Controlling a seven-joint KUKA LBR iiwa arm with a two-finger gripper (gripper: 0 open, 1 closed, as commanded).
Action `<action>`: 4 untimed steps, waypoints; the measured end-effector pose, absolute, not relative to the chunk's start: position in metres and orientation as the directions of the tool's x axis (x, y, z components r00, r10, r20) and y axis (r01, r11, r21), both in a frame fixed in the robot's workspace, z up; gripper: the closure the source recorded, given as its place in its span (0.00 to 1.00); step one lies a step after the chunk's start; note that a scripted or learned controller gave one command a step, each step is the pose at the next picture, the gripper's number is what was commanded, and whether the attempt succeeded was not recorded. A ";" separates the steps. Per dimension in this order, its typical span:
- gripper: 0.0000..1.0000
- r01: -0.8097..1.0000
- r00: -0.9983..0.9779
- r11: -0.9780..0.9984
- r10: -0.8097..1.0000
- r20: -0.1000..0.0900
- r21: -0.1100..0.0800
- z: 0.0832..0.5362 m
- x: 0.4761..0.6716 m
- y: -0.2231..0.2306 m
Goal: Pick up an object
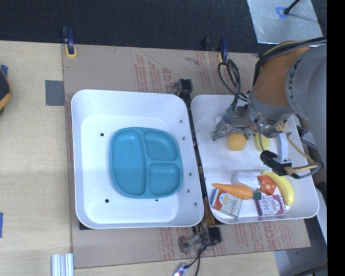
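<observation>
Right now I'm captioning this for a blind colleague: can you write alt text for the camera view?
A grey robot arm with an orange band reaches in from the right, its claw low over a small round orange fruit in the right white bin, which also holds a yellow banana, an orange carrot and two small cartons. The left white bin holds a blue divided plastic plate.

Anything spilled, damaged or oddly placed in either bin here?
Nothing stands out. The blue divided plate lies flat in the left bin. In the right bin, the orange ball, carrot, banana and two small cartons sit loose, none spilled.
</observation>
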State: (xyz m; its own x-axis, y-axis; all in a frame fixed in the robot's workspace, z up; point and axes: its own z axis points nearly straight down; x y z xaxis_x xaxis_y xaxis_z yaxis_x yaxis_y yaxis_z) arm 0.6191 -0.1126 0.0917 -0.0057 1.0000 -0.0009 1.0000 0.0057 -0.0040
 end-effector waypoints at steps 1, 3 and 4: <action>0.00 1.000 -0.001 0.001 1.000 0.005 -0.020 0.089 0.653 -0.133; 0.00 1.000 -0.005 0.005 1.000 -0.001 -0.004 0.092 0.610 -0.112; 1.00 1.000 -0.007 0.007 1.000 -0.001 -0.006 0.102 0.610 -0.113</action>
